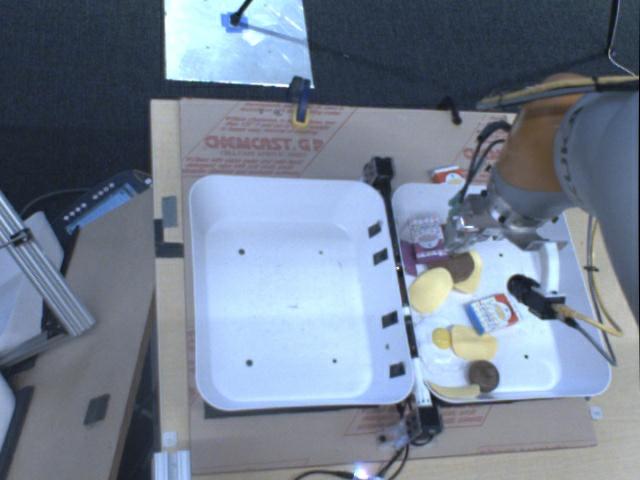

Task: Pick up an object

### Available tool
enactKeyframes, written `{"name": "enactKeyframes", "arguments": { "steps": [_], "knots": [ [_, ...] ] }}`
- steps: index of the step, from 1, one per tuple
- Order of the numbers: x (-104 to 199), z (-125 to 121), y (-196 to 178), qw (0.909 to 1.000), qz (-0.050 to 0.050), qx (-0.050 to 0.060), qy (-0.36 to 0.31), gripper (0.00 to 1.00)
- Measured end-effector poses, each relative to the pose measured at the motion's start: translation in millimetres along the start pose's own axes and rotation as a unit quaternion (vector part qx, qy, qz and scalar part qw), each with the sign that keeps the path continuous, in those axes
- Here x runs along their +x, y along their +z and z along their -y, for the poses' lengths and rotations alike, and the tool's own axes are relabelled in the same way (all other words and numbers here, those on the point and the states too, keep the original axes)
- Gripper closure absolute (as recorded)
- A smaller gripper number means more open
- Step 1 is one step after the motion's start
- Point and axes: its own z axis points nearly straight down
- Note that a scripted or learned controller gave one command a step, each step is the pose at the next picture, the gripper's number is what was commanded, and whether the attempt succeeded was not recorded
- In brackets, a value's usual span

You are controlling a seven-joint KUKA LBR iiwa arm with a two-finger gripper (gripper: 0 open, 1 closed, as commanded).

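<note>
Grey arm (600,143) entering from right edge of frame, upper right quarter. Orange band (535,138) above wrist, facing left and upward. Arm angled down and to the left, wrist bent toward frame centre-right. Dark cables looped beside the orange band on its left. Claw (462,230) at end of wrist, metallic, pointed down-left, low in right-centre of frame. Finger spacing not readable from this angle.
</note>
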Motion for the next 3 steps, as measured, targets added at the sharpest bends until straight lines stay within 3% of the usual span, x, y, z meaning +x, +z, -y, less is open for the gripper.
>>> {"name": "enactKeyframes", "arguments": {
  "steps": [1, 2, 3],
  "knots": [
    [-27.3, 72.3, 57.5, 1.0000, -0.001, 0.003, 0.005, 1.00],
    [-13.0, 117.2, 59.3, 1.0000, -0.001, 0.006, 0.003, 1.00],
    [14.3, 47.2, -47.0, 1.0000, 0.000, -0.003, -0.001, 1.00]
  ]
}}
